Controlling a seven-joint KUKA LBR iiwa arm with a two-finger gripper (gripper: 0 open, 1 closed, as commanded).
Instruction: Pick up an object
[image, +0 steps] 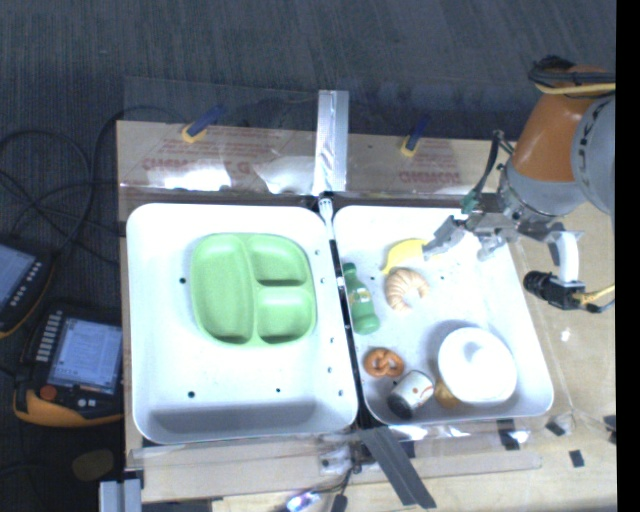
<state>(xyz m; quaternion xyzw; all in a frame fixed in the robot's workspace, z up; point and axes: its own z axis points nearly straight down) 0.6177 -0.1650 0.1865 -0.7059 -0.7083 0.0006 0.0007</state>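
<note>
Hovering over the right bin (520, 300), the tool (465, 241) stands spread wide, its 2 fingers gripping nothing.

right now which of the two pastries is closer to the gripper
The pale croissant, just below the gripper beside the yellow piece; the brown pretzel lies farther down the bin.

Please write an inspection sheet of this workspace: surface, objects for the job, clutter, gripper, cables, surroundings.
Surface: two white bins, left bin, right bin, side by side.
Job's things: in right bin, yellow piece, croissant, green bottle, pretzel, metal cup, white bowl.
Clutter: green divided tray in left bin.
Gripper: gripper open, above right bin's far side, holding nothing.
Cables: black cables on floor, left.
Surroundings: handheld pendant on floor; cardboard behind bins.
</note>
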